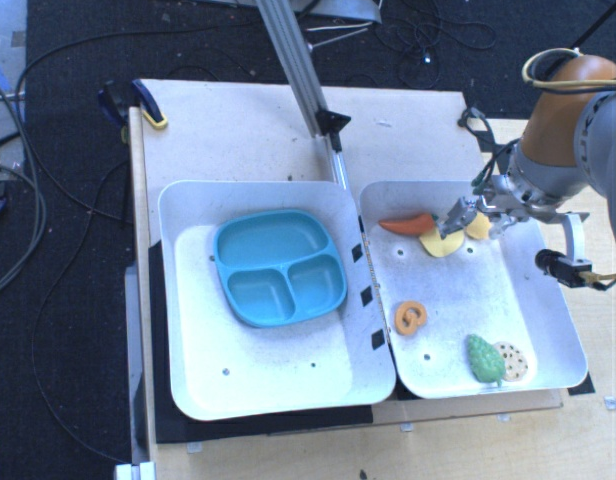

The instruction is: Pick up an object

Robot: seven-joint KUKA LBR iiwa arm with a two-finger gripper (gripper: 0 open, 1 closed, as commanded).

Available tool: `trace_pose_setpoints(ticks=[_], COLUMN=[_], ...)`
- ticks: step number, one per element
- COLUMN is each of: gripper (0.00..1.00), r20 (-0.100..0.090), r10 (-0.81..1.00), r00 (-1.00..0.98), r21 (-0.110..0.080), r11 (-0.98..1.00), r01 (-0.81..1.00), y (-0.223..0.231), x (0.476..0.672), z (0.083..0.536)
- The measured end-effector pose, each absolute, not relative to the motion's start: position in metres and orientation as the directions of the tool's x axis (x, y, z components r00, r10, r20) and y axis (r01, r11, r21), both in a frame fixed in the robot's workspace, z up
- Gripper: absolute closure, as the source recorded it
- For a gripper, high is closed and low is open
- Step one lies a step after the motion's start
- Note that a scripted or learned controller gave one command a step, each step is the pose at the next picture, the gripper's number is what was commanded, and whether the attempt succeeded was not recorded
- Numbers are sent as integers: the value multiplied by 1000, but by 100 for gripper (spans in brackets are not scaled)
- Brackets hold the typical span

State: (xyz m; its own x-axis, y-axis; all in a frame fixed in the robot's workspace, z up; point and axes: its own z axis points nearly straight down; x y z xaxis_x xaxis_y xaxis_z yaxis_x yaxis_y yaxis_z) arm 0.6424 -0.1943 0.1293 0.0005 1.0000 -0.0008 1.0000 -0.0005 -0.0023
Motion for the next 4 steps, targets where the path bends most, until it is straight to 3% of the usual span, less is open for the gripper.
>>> trace_pose_setpoints(ticks=[1,3,4], gripper=[100,100,100], r20=[-2,-2,1], r10=[1000,1000,1000], r00=[0,-2,-5], r21=[3,6,-1], r11=[0,2,5], r01=[1000,1000,1000], y=[-194,-191,-148], x=[644,644,622], z=[143,259,262])
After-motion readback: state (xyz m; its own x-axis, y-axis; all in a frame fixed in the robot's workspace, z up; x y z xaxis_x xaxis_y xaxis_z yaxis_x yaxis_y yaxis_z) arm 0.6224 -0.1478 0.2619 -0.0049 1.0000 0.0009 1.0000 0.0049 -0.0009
